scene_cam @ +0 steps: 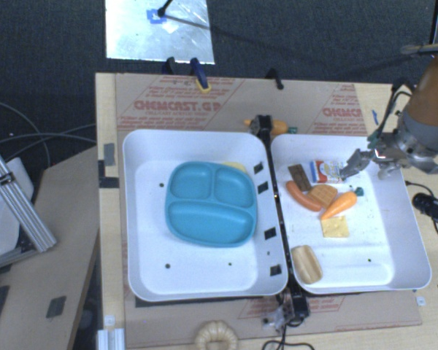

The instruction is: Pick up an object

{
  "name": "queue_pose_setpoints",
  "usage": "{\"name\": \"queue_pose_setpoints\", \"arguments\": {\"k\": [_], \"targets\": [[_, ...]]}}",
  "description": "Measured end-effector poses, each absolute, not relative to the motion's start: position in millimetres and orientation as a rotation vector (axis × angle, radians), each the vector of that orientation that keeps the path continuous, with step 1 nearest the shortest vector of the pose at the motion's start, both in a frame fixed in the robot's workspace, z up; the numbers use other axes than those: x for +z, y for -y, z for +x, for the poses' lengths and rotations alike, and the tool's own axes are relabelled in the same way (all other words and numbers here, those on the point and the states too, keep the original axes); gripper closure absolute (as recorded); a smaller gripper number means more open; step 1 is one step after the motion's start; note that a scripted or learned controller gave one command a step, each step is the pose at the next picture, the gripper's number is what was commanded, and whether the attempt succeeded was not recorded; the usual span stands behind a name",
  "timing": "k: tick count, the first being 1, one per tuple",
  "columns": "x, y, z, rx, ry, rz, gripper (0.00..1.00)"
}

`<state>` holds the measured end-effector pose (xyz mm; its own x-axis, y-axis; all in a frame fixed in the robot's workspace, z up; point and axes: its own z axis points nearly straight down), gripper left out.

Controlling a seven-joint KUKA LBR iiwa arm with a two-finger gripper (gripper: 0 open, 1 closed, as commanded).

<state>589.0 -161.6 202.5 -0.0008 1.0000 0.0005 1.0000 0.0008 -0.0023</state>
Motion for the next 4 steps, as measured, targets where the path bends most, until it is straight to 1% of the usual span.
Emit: {"name": "queue_pose_setpoints", "arguments": {"k": [1, 2, 3, 4], "targets": [[144.1, 169.2, 591.1, 0.003, 2.220, -2.219, 0.00], [102.4, 165.0, 597.0, -0.010, 2.230, -2.227, 0.00], [93.7, 165.1, 603.4, -0.016, 2.236, -2.226, 0.00], [107.4, 165.9, 607.0, -0.028, 2.244, -2.237, 1.00]]}}
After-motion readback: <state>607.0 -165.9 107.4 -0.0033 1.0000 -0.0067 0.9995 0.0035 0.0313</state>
